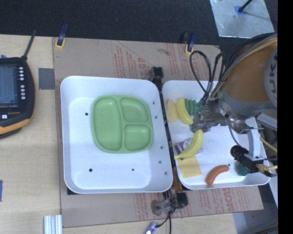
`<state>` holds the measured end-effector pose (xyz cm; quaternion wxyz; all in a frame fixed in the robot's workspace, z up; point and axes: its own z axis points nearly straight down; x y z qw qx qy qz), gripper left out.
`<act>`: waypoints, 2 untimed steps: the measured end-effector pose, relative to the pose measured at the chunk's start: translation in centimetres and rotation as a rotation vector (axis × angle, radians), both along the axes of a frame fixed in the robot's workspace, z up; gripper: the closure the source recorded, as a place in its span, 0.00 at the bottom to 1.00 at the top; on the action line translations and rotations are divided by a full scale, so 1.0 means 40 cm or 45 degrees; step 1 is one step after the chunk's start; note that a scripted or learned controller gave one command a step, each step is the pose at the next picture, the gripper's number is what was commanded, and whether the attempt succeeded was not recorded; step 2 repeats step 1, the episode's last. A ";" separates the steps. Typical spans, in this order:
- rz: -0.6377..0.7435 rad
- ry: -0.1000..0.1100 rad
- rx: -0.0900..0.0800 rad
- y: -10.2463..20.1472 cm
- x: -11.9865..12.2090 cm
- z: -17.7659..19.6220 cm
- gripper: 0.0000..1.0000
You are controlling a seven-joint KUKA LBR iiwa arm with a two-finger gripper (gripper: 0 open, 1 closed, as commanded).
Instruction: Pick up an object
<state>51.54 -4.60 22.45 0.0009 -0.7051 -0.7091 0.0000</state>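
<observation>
Banana (pixel 193 145) lies in right bin (pixel 219 182) on bench (pixel 19 179).

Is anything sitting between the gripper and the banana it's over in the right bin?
Nothing visible does. The gripper sits right at the upper end of the banana in the right bin. The yellow slice and sausage lie lower down, clear of it.

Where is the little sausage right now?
In the camera view, the sausage lies in the right bin, near its front edge, just right of the yellow cheese square and below the banana.
</observation>
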 end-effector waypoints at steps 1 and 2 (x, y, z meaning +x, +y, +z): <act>-0.002 0.003 -0.001 0.081 0.141 0.001 1.00; -0.002 0.003 -0.001 0.081 0.141 0.001 1.00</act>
